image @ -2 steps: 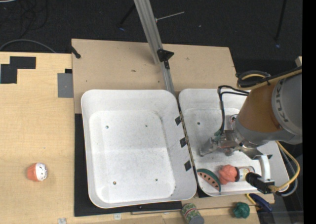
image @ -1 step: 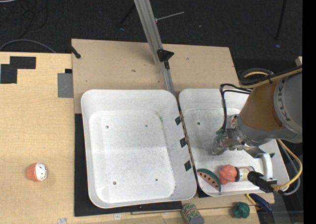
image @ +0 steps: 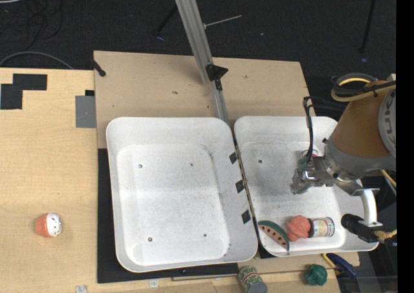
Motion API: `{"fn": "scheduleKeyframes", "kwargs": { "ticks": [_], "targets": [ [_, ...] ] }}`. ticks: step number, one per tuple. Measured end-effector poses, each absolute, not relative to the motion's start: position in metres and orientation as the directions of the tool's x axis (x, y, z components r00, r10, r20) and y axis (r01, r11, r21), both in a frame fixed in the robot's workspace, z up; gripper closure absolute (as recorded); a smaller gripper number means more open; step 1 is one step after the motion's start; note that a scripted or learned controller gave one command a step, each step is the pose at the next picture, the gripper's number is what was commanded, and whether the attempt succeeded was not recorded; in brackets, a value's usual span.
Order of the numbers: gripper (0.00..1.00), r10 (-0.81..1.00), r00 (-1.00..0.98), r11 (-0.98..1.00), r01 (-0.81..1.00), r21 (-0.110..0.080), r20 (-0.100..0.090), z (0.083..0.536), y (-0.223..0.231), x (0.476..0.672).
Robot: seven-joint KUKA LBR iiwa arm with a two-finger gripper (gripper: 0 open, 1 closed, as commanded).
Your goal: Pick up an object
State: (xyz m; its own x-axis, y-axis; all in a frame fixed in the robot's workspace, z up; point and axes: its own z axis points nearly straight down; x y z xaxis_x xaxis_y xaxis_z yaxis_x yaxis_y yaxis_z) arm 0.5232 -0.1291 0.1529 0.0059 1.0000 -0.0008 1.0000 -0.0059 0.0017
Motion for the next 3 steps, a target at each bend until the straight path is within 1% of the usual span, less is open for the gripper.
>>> {"fn": "scheduleKeyframes", "kwargs": {
  "ticks": [2,3],
  "targets": [
    [1.00,1.000,-0.002,0.002,1.000,0.002,0.000,0.238,-0.128,0.521],
    [1.00,1.000,-0.005,0.005,1.000,-0.002,0.002,0.225,-0.078,0.545]
  ]
}}
